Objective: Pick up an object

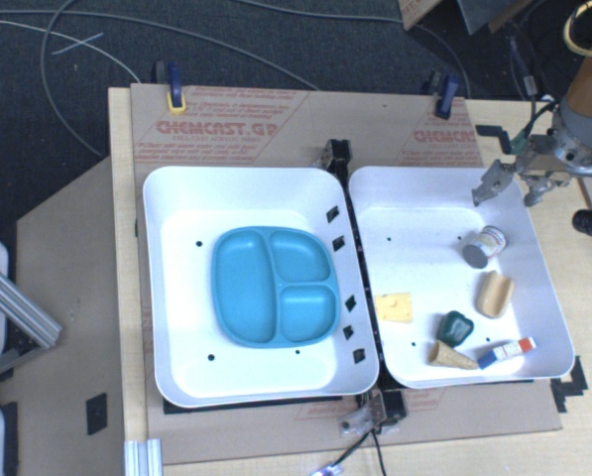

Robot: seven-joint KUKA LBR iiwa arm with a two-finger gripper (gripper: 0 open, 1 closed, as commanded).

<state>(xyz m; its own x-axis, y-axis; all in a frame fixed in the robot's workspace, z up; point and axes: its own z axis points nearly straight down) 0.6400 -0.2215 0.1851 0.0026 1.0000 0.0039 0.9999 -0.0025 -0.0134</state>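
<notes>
Evidently nothing had been picked up yet, so the whole task was left to do. Going from the left, the left bin [167, 266] held a blue divided plate [276, 286] lying flat near its middle. Across the divider, the right bin [414, 191] held the loose things: a yellow block [395, 307] just beside the divider, a dark green piece [456, 327] touching a tan wedge [454, 357], a small red, white and blue tube [506, 350], a tan bread-like piece [494, 294] and a small grey cylinder [482, 246]. The gripper [519, 181] hovered at that bin's far right corner with its fingers apart and nothing between them, well apart from every item. By my judgement, the cylinder lay nearest, with nothing in the way.
</notes>
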